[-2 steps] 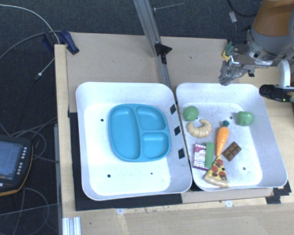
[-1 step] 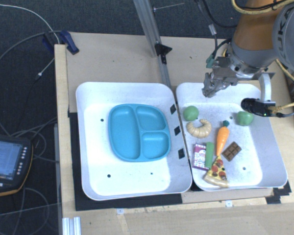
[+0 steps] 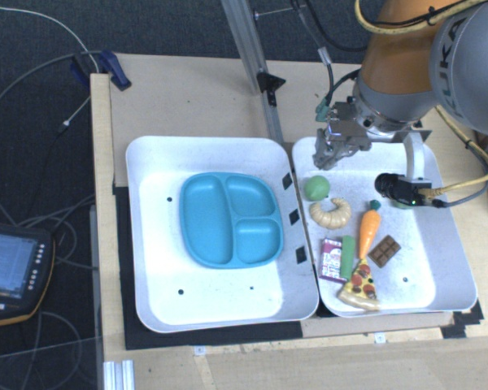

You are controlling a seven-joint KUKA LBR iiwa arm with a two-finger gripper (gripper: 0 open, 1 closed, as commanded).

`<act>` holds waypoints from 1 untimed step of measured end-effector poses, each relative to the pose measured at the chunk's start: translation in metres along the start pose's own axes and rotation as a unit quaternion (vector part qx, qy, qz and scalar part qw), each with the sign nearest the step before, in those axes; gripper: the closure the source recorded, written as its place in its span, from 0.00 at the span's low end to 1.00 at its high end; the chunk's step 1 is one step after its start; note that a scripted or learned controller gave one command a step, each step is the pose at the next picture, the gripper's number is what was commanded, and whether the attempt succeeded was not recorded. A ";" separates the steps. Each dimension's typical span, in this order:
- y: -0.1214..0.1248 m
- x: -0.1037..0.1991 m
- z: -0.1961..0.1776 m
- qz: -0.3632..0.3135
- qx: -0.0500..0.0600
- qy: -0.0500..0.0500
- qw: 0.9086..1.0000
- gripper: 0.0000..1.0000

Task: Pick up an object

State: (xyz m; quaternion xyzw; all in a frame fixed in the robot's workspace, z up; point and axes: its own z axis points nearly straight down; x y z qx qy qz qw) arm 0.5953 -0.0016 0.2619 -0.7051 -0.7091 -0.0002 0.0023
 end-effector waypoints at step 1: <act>-0.027 0.051 0.016 0.000 0.001 0.000 1.000 1.00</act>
